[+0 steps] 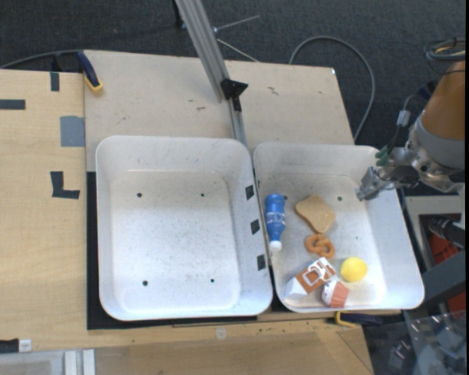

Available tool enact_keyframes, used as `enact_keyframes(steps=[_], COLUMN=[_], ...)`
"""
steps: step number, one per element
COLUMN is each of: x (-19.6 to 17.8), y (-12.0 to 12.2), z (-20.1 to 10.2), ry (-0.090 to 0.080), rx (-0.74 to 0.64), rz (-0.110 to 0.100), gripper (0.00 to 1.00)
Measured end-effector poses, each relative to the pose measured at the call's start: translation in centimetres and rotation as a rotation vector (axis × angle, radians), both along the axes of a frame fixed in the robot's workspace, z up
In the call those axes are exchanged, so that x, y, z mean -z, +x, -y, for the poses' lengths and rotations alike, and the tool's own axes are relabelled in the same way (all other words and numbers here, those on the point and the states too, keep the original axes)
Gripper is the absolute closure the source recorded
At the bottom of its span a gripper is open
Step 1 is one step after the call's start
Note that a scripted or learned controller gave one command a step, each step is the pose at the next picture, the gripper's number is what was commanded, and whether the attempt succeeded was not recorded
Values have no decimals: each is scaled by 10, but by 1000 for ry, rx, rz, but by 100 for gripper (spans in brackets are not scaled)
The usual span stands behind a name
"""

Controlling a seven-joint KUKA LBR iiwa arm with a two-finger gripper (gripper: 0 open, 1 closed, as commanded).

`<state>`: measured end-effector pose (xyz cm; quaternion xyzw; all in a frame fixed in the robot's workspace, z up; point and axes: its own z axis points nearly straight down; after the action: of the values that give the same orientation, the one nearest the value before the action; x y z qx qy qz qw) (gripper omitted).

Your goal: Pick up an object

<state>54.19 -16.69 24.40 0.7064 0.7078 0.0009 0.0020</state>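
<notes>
— So, what is sitting in the right bin [391, 233]?

— A blue bottle [274, 215] is lying along its left wall, a tan bread slice [316, 212] is resting mid-bin, and a pretzel [320, 245], yellow ball [354, 269], carton [315, 276] and small cup [335, 293] are crowding the near edge.

— And the gripper [369, 186]?

— It is hovering over the bin's far right corner (finger spacing cannot be told), gripping nothing visible, well apart from the objects.

— The left bin [172, 225]?

— It is showing bare speckled floor.
</notes>
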Motion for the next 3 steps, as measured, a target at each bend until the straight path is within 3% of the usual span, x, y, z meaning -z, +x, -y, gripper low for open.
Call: enact_keyframes(steps=[1, 3], x=[-32, -15], y=[1, 33], z=[0, -99], ry=[0, 2], rx=[0, -5], rz=[-2, -5], gripper=[100, 100])
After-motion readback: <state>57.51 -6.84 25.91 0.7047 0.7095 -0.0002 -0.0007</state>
